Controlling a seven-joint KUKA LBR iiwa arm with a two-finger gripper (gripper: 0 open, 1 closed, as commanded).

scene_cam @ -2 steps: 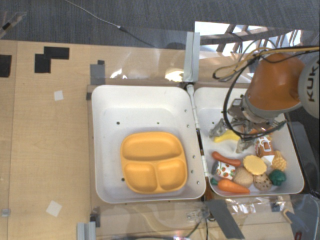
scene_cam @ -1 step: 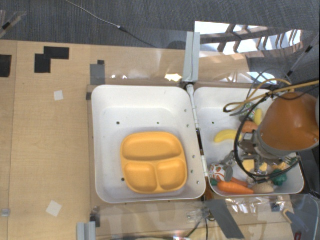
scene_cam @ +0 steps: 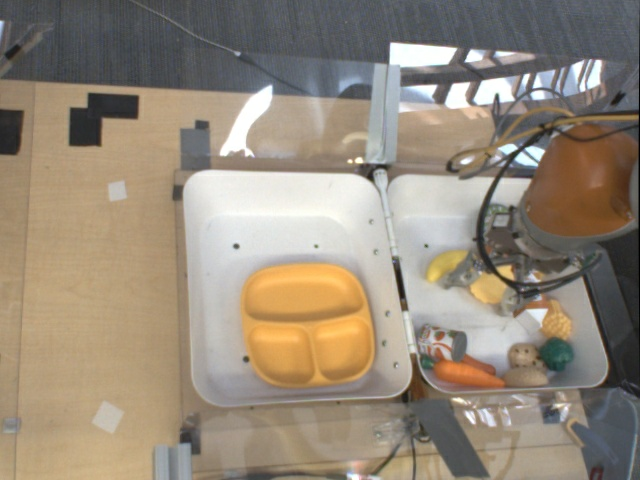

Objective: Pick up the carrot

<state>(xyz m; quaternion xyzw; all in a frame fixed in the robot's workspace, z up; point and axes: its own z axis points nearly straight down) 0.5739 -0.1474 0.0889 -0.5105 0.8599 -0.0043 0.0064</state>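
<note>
Looking down at a slant, we see a wooden bench (scene_cam: 90, 298) bearing two shallow white bins side by side. At the middle of the left bin (scene_cam: 210, 268) lies a yellow-orange divided tray (scene_cam: 308, 322), with one long compartment at the far side and two smaller ones nearer us. The grey arm with its orange band (scene_cam: 585, 183) reaches in from the right over the right bin (scene_cam: 420, 218), and the gripper (scene_cam: 497, 273) hangs low above that bin's middle, just beside a yellow banana-like toy (scene_cam: 447, 265) and a pale yellow piece (scene_cam: 487, 289). Whether the gripper is spread or closed we cannot tell (the wrist and cables hide it), and we see nothing held in it. The carrot (scene_cam: 467, 373) lies flat along the right bin's near edge, orange, well apart from the gripper. Just behind the carrot sits a small red and white can (scene_cam: 443, 344). To its right are a tan potato-like toy (scene_cam: 524, 360), a dark green round toy (scene_cam: 557, 354) and an orange and white piece (scene_cam: 550, 318)
</note>
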